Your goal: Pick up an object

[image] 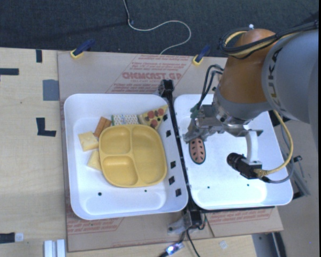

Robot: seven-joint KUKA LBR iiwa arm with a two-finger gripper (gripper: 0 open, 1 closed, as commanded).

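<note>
Looking down on the worktop (27, 159), I see the arm (267, 68) reaching over the right bin (246, 197), its orange band above the wrist. The gripper (197, 134) sits near that bin's left edge, close to the divider between the two bins. Just below it, an oval object (197, 150) lies in the right bin near the left wall: brownish-orange, elongated, with small dark spots along its surface, its long axis running roughly toward the near and far edges. Its upper end is touching or just under the gripper; I cannot tell whether the jaws are released or clenched, nor whether they have the object between them.

In the left bin (75, 197) a yellow divided plate (132, 155) with three compartments lies toward the centre. Tan, cracker-like pieces (89, 141) sit at its left edge, and a few small colourful items (154, 116) lie along the far side.
</note>
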